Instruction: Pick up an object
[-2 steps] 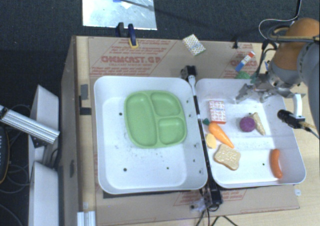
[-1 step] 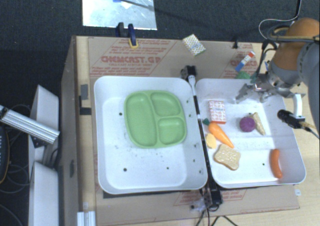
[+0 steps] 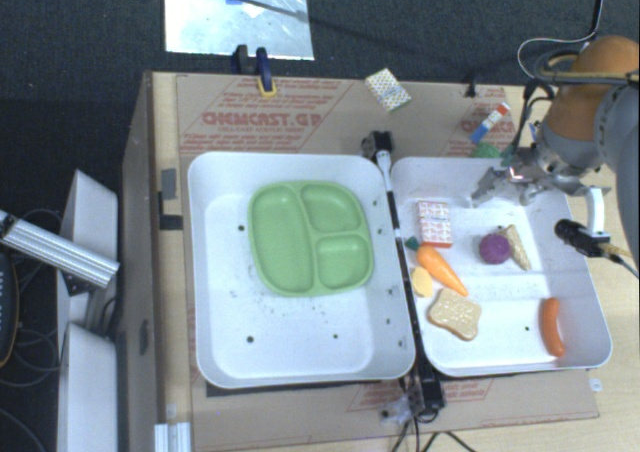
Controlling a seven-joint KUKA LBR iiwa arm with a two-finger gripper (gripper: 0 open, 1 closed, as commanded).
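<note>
The right bin (image 3: 520, 345) holds several toy foods: a pink and white box (image 3: 434, 222), a carrot (image 3: 441, 268), a yellow piece (image 3: 423, 283), a slice of toast (image 3: 455, 314), a purple ball (image 3: 495, 247) touching a tan wedge (image 3: 517, 246), and an orange sausage (image 3: 551, 326). My gripper (image 3: 510, 188) hangs over the far part of this bin, above and behind the purple ball. Its two fingers are spread open with nothing between them.
The left bin (image 3: 230, 340) carries a green divided plate (image 3: 310, 237). A black part (image 3: 580, 235) juts over the right bin's right rim. Behind the bins on the cardboard lie a patterned cube (image 3: 387, 88), a red and blue item (image 3: 490, 123) and a blue clamp (image 3: 263, 70).
</note>
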